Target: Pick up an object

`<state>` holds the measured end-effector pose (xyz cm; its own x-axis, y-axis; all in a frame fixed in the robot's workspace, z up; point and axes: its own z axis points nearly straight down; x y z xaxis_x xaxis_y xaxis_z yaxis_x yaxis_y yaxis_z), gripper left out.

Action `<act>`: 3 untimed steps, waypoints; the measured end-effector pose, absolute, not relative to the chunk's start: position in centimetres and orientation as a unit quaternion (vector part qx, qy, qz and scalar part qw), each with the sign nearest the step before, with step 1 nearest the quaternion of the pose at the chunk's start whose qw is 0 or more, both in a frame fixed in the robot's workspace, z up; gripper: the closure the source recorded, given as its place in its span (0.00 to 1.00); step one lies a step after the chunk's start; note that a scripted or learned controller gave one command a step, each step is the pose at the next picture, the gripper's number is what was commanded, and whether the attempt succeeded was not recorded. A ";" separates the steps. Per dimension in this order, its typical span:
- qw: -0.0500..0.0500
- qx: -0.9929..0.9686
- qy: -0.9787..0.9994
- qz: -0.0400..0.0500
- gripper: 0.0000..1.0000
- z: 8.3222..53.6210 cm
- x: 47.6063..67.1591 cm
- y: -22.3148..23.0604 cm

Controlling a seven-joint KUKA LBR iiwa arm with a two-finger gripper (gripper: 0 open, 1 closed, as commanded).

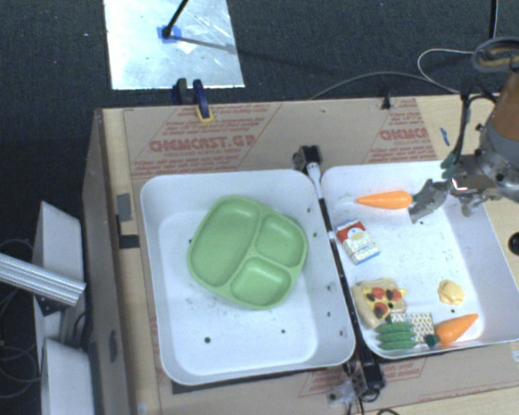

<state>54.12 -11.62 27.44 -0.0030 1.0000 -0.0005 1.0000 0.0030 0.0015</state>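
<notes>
Now pincer (423,202) sits by carrot (384,200) in rt bin (491,255); can't tell if open or holding.

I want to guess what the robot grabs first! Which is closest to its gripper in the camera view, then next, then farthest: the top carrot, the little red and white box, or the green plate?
From the gripper:
1. Top carrot, right beside it in the right bin.
2. Red and white box, lower down in the same bin.
3. Green plate, far away in the left bin.
</notes>
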 end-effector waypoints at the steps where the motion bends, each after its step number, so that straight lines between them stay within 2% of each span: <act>1: -0.003 0.707 0.707 -0.002 0.00 13.2 59.6 -14.6; 2: 0.001 0.707 0.707 0.001 0.00 9.4 66.2 -12.6; 3: 0.008 0.706 0.708 0.002 1.00 11.1 66.6 -12.9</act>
